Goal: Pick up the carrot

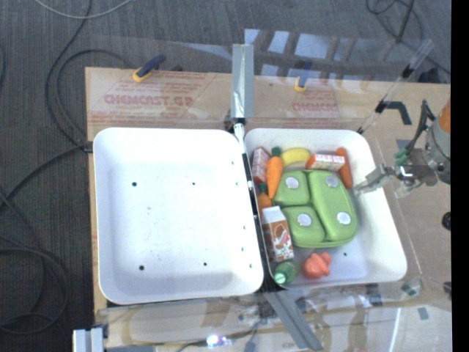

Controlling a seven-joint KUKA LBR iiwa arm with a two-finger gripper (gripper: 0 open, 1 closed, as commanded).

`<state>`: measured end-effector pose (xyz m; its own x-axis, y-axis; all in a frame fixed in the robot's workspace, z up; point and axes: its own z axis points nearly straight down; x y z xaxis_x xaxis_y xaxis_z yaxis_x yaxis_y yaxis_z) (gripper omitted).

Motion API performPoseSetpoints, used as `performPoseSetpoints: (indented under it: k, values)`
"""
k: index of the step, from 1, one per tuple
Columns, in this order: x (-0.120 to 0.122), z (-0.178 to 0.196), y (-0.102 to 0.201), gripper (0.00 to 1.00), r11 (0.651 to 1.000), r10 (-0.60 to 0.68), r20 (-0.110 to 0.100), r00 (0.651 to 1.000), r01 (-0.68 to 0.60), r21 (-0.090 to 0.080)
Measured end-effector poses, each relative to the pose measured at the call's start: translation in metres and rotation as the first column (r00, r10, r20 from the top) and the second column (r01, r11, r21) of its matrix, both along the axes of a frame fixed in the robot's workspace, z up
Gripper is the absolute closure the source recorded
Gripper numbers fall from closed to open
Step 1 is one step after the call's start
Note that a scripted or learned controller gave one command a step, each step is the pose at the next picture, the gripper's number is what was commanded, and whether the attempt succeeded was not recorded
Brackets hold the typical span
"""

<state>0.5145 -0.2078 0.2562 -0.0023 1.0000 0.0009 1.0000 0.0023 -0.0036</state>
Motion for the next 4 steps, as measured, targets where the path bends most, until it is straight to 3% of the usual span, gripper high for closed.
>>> performPoseSetpoints:
  k: [1, 2, 3, 4]
  values:
    - [0.069, -0.054, 0.064, 0.00, 0.988, 0.156, 0.001, 0.988, -0.156, 0.000]
    - [0.111, -0.152, 0.095, 0.00, 0.991, 0.133, 0.008, 0.991, -0.133, -0.007]
    - [0.104, -0.157, 0.108, 0.00, 0.936, -0.353, 0.042, 0.935, 0.353, 0.002]
    - [0.104, -0.148, 0.106, 1.00, 0.936, -0.353, 0.041, 0.935, 0.353, -0.004]
